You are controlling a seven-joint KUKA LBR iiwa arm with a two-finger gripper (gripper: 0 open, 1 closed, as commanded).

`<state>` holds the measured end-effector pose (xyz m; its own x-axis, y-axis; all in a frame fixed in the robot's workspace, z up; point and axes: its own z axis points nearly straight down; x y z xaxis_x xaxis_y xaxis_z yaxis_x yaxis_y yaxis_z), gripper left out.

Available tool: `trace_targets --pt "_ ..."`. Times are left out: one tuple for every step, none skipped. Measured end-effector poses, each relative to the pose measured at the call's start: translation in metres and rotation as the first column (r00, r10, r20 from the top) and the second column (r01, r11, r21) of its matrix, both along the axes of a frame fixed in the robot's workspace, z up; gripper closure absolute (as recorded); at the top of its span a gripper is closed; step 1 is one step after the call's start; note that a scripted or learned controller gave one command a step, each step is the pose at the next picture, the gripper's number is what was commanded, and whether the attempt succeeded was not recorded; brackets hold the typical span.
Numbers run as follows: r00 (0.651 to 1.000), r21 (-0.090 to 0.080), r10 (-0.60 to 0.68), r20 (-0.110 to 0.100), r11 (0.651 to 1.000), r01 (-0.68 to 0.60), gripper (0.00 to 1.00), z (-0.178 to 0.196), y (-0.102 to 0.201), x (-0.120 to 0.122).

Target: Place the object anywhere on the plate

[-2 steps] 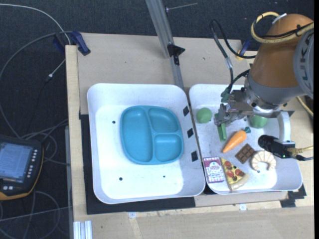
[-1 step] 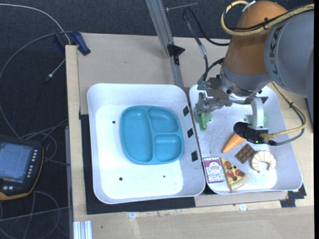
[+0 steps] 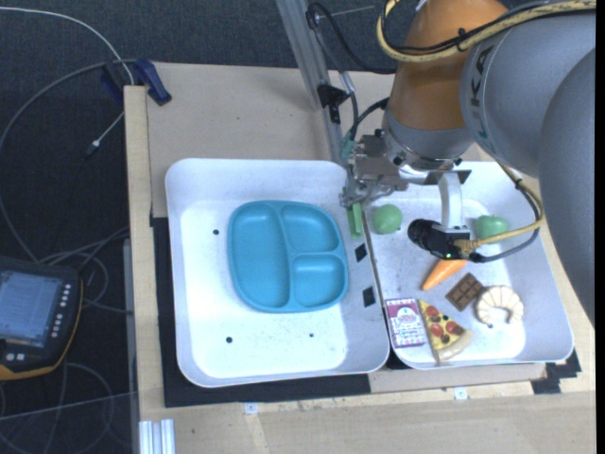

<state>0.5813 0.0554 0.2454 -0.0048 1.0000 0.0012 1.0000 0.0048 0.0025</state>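
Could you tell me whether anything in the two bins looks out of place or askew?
Nothing stands out. The blue plate lies flat in the left bin, and the toy foods, such as the carrot and pizza slice, lie loose in the right bin.

No words, numbers or brand names can be read anywhere. The small pink box [image 3: 404, 322] lying in the right bin [image 3: 544, 296], just beside the pizza slice [image 3: 444, 330], carries a printed label on its top face, but the print is too small and blurred to make out. The handheld screen [image 3: 31, 314] at the left of the desk [image 3: 284, 405] glows blue-grey; its contents are unreadable too.
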Motion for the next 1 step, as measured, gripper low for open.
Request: trace_targets --pt "1.0 0.001 0.002 0.0 1.0 -0.002 1.0 -0.0026 0.0579 0.0217"
